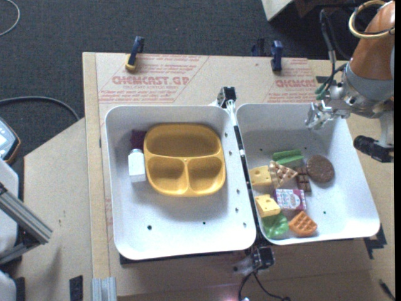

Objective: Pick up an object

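Hovered at two o'clock over the right bin (351, 168), well apart from the toy food, the hand (318, 118) looking parted and bare, apparently poised high so a descent could be lined up. Lay heaped toward five o'clock of that bin: cheese wedges (260, 177), green beans (287, 157), a brown burger patty (320, 168), a pink packet (290, 199) and a waffle (302, 224), crowded together, hence probably awkward to single out. Sat in the left bin (119, 224) of the worktop (94, 105), set aside as a likely drop-off, a yellow divided tray (185, 158) with a white bottle (136, 165) at its nine o'clock.
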`<state>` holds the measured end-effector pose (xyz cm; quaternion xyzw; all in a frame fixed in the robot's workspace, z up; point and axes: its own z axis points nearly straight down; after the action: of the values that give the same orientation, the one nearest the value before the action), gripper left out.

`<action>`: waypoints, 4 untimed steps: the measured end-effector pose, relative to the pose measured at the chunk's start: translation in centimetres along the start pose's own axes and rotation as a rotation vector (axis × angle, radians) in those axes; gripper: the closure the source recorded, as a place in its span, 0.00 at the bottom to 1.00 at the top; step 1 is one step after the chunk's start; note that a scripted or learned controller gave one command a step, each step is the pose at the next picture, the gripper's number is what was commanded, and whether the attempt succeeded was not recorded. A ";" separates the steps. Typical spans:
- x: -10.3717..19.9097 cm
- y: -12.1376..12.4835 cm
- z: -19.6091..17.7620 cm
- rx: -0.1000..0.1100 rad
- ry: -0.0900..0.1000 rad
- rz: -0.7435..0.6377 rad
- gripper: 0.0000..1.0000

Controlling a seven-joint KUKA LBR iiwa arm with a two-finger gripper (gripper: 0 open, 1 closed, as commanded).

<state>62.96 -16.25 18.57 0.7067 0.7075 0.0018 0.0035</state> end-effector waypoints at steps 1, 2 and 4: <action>0.0 0.2 -4.3 -0.001 0.000 0.000 1.00; 5.2 -1.4 -5.3 0.009 0.005 -0.005 1.00; 16.0 -5.4 -5.3 0.012 0.004 -0.004 1.00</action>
<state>57.50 -0.25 23.77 0.7054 0.7088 -0.0009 -0.0023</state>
